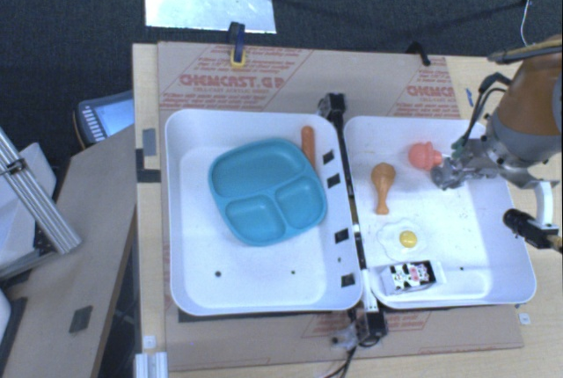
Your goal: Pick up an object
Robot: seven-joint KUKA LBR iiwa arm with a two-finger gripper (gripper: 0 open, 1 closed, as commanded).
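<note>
In the right bin (501,279) lie a pink toy (423,156), an orange drumstick (383,185), a fried egg (405,237) and a small black-and-white carton (410,275). My gripper (446,174) hangs just right of the pink toy, low over the bin floor, on the grey arm with its orange band (535,99). The left bin (189,262) holds a blue divided plate (266,190) and an orange sausage (308,147) along its right wall.
A black divider (345,192) with clips runs between the two bins. Both bins rest on a cardboard sheet (264,77). A black fixture (531,229) sticks over the right bin's right rim.
</note>
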